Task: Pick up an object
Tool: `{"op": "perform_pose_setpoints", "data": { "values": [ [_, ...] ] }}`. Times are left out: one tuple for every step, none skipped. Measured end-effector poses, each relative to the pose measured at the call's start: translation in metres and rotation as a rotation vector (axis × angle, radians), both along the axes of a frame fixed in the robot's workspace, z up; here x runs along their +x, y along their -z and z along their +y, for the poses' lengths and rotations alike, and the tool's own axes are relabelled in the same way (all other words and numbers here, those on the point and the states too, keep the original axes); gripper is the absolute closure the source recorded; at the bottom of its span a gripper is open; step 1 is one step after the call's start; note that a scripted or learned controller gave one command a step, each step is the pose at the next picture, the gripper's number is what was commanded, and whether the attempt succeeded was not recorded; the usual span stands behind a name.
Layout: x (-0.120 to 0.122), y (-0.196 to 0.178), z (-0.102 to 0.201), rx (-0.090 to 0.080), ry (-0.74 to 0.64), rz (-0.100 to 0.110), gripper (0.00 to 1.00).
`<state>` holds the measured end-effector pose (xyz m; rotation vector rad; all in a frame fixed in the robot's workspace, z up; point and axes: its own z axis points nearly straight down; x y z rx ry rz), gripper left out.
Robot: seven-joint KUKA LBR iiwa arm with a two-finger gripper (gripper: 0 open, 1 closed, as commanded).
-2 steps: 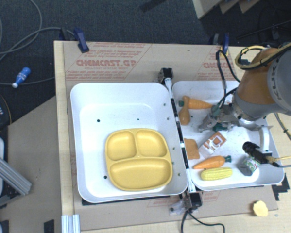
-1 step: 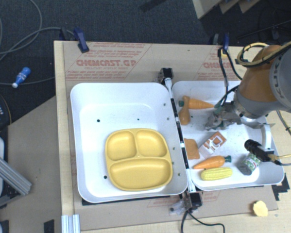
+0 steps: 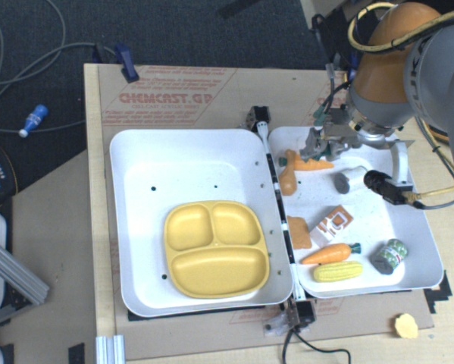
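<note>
The gripper [image 3: 317, 149], whose finger state cannot be told, is being positioned over the upper carrot [image 3: 311, 164] at the right bin's [image 3: 431, 260] far left corner, where a centred, straight descent is being called for, clear of the bin wall.

dark carpet [image 3: 173, 21], grey cables [image 3: 29, 59], brown bench board [image 3: 173, 89]

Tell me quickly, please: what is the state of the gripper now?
Gripper: low over the right bin, near a carrot; open or shut cannot be told.
</note>
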<state>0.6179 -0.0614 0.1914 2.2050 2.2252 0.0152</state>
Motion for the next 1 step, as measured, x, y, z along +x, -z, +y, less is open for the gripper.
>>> {"op": "perform_pose_setpoints", "data": {
  "values": [
    [-0.0327,-0.0169,0.0489,0.002,0.003,0.015,1.00]
  ]
}}
